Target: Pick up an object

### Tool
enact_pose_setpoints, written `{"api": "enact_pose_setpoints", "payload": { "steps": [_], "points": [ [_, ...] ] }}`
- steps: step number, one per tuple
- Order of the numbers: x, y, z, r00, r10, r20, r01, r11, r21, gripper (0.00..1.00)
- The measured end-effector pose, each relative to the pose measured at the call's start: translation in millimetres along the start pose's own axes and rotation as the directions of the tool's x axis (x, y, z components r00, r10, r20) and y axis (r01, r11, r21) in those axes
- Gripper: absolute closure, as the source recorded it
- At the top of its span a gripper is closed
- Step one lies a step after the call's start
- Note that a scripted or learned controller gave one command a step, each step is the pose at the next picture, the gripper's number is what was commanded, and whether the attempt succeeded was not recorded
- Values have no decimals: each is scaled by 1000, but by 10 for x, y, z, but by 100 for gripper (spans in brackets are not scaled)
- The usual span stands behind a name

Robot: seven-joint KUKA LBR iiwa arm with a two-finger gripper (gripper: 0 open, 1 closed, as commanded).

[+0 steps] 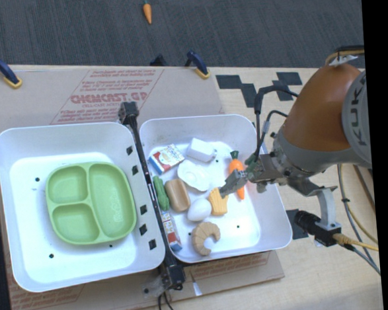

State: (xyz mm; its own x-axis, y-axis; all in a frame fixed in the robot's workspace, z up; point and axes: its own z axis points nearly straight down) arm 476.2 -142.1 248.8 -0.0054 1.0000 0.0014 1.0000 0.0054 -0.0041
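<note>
Your view from above takes in a dark grey carpeted floor (pixel 72 27) beyond a pale wooden worktop (pixel 242 88), where a small orange object (pixel 147 13) lies on the carpet near the top edge. A sheet of brown cardboard (pixel 110 90) printed in red covers the worktop's left part, pinned at its far edge by blue and yellow clamps (pixel 198 64). Black checker marks (pixel 255 86) sit on the bare wood to the right. Two shallow white bins rest side by side on the cardboard. The left bin (pixel 22 262) carries a green divided plate (pixel 91 203). The right bin (pixel 268 225) holds a jumble of toy food: a white plate-like piece (pixel 197 176), a white block (pixel 201 150), a tan bread loaf (pixel 178 194), a croissant (pixel 206 237), a white egg (pixel 199 209), a green pod (pixel 161 192), a yellow wedge (pixel 218 202) and a carrot (pixel 236 164). The grey arm (pixel 324 119) with its orange band reaches in from your right, its claw (pixel 235 182) low over the right bin beside the carrot and the wedge. You cannot tell how far the claw stands open, nor whether it has hold of anything.
</note>
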Motion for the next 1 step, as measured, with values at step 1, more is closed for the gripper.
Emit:
{"api": "enact_pose_setpoints", "payload": {
  "steps": [1],
  "points": [
    [-332, 369, 1148, 1000, -1, 1, 1, 1000, 1, 0]
  ]
}}
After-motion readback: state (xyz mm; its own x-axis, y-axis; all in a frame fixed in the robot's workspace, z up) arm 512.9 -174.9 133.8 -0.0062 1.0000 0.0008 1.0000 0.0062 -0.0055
